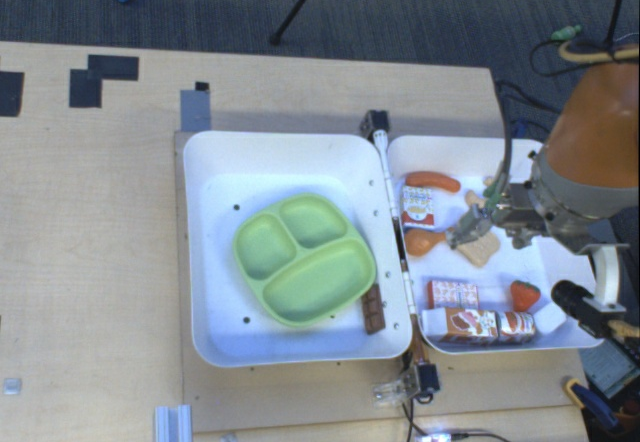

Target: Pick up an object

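Note:
My gripper (474, 228) hangs low over the middle of the right bin (497, 147), reaching in from the right. Directly below and touching its tip in the view lies a beige bread slice (482, 252). An orange drumstick-shaped toy (424, 242) sits just left of the tip. Behind these are a sausage (432, 181) and a small white carton (420, 207). Along the bin's front lie a red box (452, 291), a red and white carton (488, 326) and a strawberry (524, 295). The arm hides the bin's right side.
The left bin (210, 230) holds a green divided plate (305, 258) and a brown bar (373, 311) against the front right wall. A ridge (392, 220) separates the two bins. A black clamp (376, 121) stands at the back of it.

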`<act>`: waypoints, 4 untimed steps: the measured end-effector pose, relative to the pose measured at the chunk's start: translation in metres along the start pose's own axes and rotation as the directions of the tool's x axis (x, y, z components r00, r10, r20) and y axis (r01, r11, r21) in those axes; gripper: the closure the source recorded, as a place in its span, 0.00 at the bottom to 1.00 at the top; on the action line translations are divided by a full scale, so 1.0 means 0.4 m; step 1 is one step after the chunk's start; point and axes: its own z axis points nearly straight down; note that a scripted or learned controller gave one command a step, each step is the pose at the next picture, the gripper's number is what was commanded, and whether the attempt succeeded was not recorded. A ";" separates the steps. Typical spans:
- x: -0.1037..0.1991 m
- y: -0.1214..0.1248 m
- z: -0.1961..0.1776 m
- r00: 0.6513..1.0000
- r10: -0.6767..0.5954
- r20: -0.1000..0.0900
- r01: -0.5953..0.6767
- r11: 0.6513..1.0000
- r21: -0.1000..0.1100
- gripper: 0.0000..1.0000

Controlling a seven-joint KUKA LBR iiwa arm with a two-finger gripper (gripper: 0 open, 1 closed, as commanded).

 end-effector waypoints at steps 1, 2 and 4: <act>0.000 0.000 0.000 1.000 0.000 0.000 0.000 1.000 0.000 0.00; 0.000 0.000 0.000 1.000 0.000 0.000 0.000 1.000 0.000 0.00; 0.000 0.000 0.000 1.000 0.000 0.000 0.000 1.000 0.000 0.00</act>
